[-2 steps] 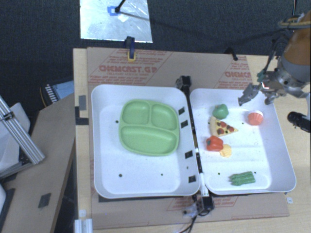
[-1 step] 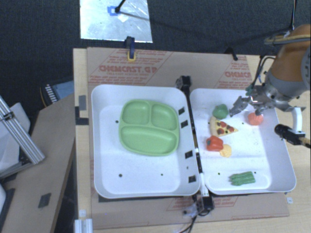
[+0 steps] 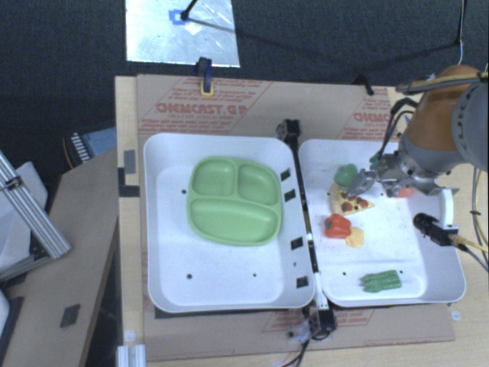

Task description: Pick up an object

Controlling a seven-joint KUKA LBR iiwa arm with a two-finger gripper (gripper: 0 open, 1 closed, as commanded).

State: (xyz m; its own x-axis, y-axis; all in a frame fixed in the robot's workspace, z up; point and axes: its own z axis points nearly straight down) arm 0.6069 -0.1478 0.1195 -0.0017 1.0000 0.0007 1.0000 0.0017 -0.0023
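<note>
Since the task names no particular object, we take the toy pizza slice (image 3: 350, 202) as the likeliest target: it lies in the right bin (image 3: 428, 281), directly under the gripper (image 3: 365, 182). We judge it light, stiff and thin; lying flat, it offers little height, so we would grip it across its narrow tip or side edges. It is a yellow wedge with red spots. Touching its upper edge sits a green rounded toy (image 3: 346, 174); just below it lie a red pepper toy (image 3: 337, 225) and a small yellow piece (image 3: 354, 238). Farther below the slice, near the bin's front wall, rests a green ridged vegetable toy (image 3: 380, 280). We cannot tell whether the pincer is apart or together. Left of the slice, the left bin (image 3: 164, 281) holds a green divided plate (image 3: 234, 201).
</note>
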